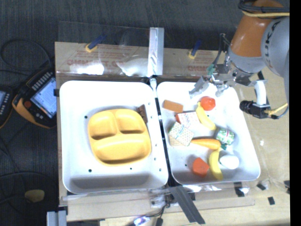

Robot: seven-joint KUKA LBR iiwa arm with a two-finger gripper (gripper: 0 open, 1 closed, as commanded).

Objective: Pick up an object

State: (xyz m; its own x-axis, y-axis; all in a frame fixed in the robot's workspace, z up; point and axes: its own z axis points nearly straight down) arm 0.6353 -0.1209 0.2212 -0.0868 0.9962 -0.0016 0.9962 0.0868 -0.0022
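tool [210,85]: above right bin [247,140] far edge, fingers spread, nothing between them
tomato [207,103]: just below tool
left bin [70,140]: yellow tray [120,135]

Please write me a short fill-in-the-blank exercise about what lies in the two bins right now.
1. The yellow tray lies in the ___ bin.
2. The claw hovers over the far end of the ___ bin.
3. The tomato lies at the far tip of a ___.
4. The egg is ___ in colour.

Missing words: left; right; banana; white
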